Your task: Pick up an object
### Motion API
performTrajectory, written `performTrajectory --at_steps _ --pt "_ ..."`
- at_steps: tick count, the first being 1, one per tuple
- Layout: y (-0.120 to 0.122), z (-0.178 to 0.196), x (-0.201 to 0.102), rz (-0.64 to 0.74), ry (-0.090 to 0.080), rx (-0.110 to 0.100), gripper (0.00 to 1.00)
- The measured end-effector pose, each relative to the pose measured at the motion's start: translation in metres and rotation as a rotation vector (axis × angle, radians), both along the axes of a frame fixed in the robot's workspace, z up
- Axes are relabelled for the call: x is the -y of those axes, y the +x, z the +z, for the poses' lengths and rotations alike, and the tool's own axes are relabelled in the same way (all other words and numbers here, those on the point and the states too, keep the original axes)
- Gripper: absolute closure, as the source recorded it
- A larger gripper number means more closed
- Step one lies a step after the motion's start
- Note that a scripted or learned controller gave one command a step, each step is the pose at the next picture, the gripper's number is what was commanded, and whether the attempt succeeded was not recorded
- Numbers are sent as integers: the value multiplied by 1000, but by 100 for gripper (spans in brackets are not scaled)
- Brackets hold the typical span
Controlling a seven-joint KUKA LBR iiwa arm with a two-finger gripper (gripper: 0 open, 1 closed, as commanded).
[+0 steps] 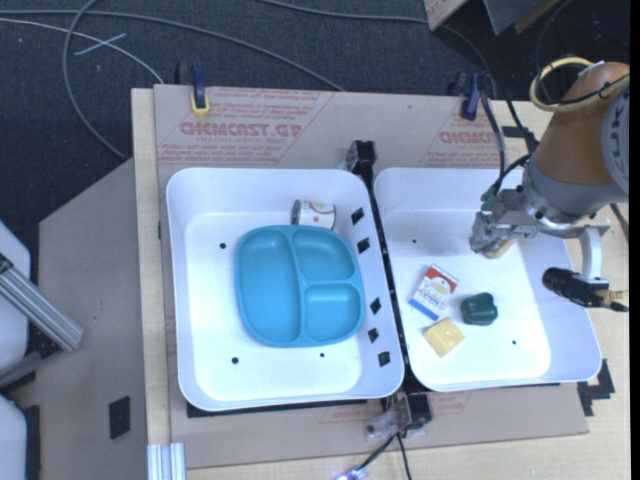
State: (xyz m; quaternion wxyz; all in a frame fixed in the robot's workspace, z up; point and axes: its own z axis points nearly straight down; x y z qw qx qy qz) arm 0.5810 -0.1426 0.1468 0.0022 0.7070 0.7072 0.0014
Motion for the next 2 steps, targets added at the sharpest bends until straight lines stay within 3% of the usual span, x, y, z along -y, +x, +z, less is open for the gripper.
performTrajectory --at_steps 2 --pt "-1 117 2 1 -1 3 100"
